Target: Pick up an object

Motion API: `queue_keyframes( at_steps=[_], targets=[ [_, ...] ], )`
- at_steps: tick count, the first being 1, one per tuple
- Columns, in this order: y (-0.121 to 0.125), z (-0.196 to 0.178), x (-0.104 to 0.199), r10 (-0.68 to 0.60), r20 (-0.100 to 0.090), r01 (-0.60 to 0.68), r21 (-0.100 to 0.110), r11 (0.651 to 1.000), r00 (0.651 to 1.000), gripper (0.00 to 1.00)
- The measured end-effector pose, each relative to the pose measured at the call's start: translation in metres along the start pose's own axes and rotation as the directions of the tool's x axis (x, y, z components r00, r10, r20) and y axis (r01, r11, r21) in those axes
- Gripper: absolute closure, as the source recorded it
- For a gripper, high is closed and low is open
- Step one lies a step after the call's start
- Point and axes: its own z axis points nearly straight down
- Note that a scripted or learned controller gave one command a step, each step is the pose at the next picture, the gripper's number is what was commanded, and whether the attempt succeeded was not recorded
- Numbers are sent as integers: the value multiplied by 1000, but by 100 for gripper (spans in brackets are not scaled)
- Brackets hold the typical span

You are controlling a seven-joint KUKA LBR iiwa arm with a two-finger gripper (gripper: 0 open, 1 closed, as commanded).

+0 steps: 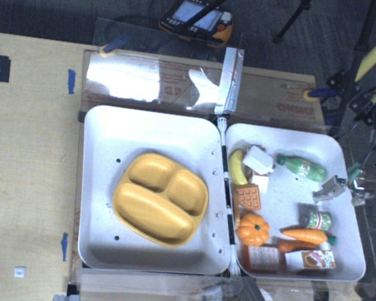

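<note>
The tool (334, 188) comes in over the right rim of the right bin (297, 140), its metal tip hanging just inside that edge. Whether it is wide or narrow, I cannot tell from here; nothing shows gripped in it.

Everything it could pick lies in this same bin, to the tool's left and below it as the camera looks. Closest, up and to the left of the tip, is a green bottle (302, 168) lying on its side with its white cap pointing away from the tool. Just below the tool sits a small green can (316, 218), and under that an orange carrot (305, 235) lying crosswise. Further down, near the bin's front wall, there is a small carton (316, 259) and beside it a brown packet (263, 257), touching or nearly so.

Well off to the tool's left, against the divider between the bins, a banana (237, 167) lies next to a white block (259, 161). Below them come a waffle (247, 198) and then a little pumpkin (253, 229).

The left bin (109, 131), far from the tool, carries a yellow divided plate (161, 197) with three compartments, sitting tilted in the middle. Both bins rest on the pale wooden bench (18, 161).
</note>
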Motion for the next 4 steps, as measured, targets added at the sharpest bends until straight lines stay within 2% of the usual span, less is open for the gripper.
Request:
queue_keyframes(
  at_steps=[1,2,3,4],
  targets=[
    [-25,114,-15,-52,-12,52,-7,999,999,0],
    [-38,125,33,0,1,0,-7,1000,1000,0],
    [-37,114,32,3,5,-3,-12,1000,1000,100],
    [-37,114,32,3,5,-3,-12,1000,1000,0]
  ],
)
